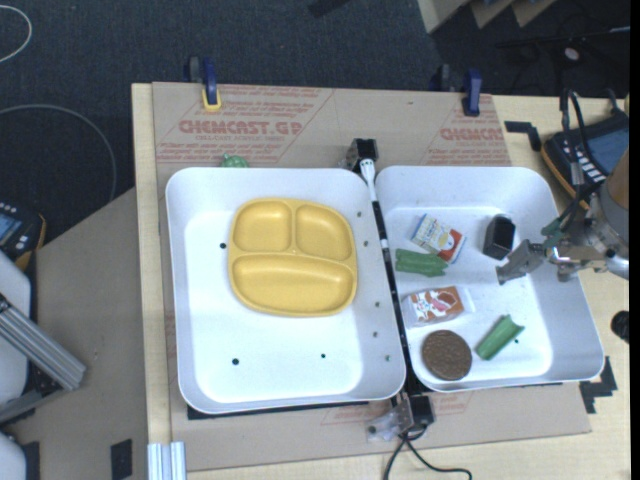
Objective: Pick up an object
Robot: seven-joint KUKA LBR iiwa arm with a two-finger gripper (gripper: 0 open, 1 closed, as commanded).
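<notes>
The end effector (520,261) hovers over the right bin (570,358), near its right edge, its state impossible to tell. A black block (499,236) lies just beside it; a yellow plate (293,257) sits in the left bin (200,298).

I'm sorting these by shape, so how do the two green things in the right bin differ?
The upper green piece lies nearly level along the bin's left side, while the lower green piece lies on a slant nearer the front right. The upper one looks longer and darker, the lower one shorter and brighter. Both are green, elongated, and lie flat in the right bin.
</notes>
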